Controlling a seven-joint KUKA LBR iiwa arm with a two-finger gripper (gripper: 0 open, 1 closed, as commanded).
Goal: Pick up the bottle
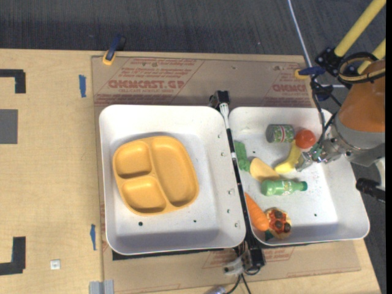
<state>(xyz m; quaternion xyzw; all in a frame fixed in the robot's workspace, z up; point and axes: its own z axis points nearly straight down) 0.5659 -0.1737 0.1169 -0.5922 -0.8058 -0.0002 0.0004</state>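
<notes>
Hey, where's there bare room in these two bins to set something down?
Left bin: only a strip of bare floor around the yellow tray. Right bin: bare floor at the front right, past the green bottle and carrot. Its middle and back are crowded with the can, tomato and gripper.

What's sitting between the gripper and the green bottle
In the camera view, a yellow banana-like toy lies between the gripper and the green bottle, just above the bottle.
</notes>
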